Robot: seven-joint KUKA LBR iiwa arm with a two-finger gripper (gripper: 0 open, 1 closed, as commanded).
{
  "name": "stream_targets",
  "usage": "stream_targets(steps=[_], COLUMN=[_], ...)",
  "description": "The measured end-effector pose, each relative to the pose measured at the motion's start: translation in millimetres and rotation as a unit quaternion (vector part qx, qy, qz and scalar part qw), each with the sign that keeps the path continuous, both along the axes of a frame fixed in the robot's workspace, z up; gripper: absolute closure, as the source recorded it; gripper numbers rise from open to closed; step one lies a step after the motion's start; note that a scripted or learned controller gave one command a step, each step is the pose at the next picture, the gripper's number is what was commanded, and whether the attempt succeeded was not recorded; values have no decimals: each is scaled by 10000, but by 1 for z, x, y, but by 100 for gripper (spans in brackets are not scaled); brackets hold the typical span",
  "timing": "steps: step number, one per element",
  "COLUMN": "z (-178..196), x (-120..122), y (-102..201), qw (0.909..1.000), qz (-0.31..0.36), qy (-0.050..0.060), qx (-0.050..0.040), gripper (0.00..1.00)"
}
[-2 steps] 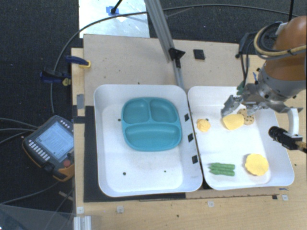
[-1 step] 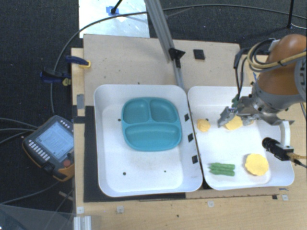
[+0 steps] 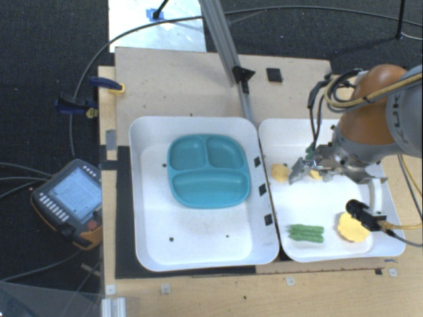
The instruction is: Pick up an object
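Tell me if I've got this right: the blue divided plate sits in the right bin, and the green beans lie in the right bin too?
Not quite. The camera view shows the blue divided plate in the left bin, not the right one. The green beans do lie in the right bin.

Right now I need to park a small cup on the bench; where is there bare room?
Free: the left white bin floor in front of the teal divided plate, and the bare board behind both bins. Crowded: the right white bin, where the gripper hangs by a small yellow piece, with green beans and a yellow chunk near its front.
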State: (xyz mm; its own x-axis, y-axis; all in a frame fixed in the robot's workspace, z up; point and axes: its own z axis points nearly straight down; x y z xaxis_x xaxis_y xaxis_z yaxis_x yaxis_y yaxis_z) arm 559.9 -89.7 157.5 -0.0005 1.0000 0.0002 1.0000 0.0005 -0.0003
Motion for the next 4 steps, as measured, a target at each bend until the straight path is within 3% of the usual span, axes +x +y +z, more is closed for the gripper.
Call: stream_targets(steps=[1,2,4], z=[-61,-49,49], x=[-1,-1,-8], y=[2,2,-4], qw=[10000,10000,10000], qz=[5,6,6], qy=[2,-11,-31], qx=[0,0,-6], gripper=[0,100,100])
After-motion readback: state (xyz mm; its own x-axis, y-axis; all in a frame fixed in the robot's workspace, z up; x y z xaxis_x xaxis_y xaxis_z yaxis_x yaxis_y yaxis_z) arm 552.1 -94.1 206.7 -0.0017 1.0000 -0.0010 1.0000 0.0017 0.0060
